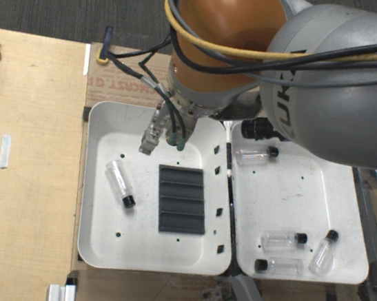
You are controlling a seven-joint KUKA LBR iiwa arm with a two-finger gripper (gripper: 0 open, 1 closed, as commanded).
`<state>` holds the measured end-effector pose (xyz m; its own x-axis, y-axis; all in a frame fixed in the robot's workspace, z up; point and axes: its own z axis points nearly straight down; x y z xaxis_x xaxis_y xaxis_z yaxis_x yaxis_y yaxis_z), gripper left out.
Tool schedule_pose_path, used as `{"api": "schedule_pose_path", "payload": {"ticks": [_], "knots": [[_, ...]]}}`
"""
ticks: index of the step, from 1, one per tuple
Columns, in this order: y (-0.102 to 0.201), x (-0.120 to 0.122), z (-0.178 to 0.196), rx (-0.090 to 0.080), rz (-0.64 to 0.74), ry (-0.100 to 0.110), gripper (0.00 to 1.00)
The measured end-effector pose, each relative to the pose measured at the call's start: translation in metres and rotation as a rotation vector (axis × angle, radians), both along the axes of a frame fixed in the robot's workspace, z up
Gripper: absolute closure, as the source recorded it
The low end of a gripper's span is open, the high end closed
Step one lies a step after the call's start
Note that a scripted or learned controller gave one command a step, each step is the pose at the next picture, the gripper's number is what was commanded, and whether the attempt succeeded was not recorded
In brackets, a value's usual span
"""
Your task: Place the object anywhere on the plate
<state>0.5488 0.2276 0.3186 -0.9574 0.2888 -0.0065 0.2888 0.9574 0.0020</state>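
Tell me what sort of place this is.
Probably a robotics lab test bench: a KUKA arm reaches over two white bins holding clear vials, with taped cardboard and loose cables around.

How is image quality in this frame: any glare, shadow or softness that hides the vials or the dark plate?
Camera view: lighting is even and the left bin is bright without washing out; the ribbed dark plate and the vial beside it read sharply; the clear vials in the right bin blend into the white floor, caps aside; the arm, close to the lens, looks slightly soft and blocks the bins' far edge.
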Motion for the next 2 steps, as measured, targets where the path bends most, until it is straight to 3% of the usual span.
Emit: {"api": "schedule_pose_path", "payload": {"ticks": [1,2], "knots": [[0.000,0.029,-0.072,-0.001,0.172,0.007,1.00],[-0.009,0.008,-0.047,-0.001,0.275,0.003,1.00]]}}
